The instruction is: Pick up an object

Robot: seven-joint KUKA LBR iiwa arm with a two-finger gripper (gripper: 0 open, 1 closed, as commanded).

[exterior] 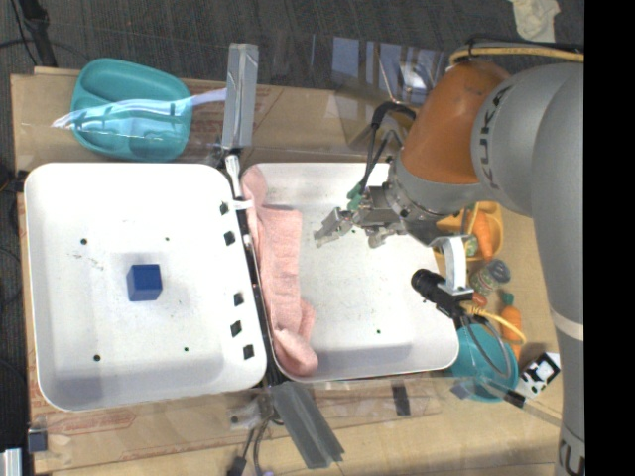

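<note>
**Gripper over the right bin**

Here I see the gripper (335,228) above the right shallow white bin (397,355); I cannot tell its state. A pink folded cloth (280,266) lies along that bin's left wall. A small blue cube (145,282) sits in the left white bin (60,266).

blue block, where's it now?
The blue block sits in the left bin, left of center, well apart from the pink cloth in the right bin.
</note>
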